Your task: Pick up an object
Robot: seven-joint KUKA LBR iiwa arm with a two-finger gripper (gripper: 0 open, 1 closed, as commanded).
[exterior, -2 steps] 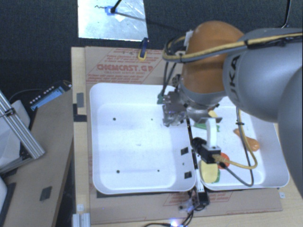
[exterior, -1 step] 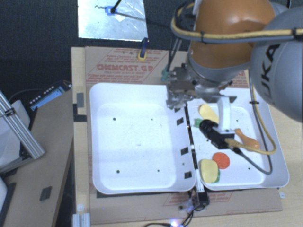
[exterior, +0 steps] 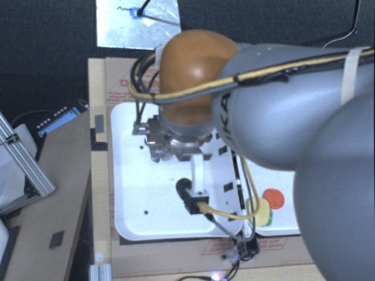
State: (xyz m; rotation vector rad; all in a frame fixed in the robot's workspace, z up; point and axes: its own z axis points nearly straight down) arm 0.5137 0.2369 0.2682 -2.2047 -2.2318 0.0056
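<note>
The grey arm with its orange band (exterior: 193,78) reaches in from the right and hangs over the left white bin (exterior: 135,180). My gripper (exterior: 159,148) points down over the upper middle of that bin, mostly hidden under the wrist. An orange round object (exterior: 274,199) lies in the right bin (exterior: 281,230) near its front edge. Touching it is a yellow-green object (exterior: 265,214), partly behind a yellow cable. The arm hides the rest of the right bin.
A shiny silver sheet (exterior: 137,16) lies behind the bins. At the left stand an aluminium rail (exterior: 26,163) and a blue-and-black device (exterior: 58,117). A tiny dark speck (exterior: 146,212) sits on the left bin's floor.
</note>
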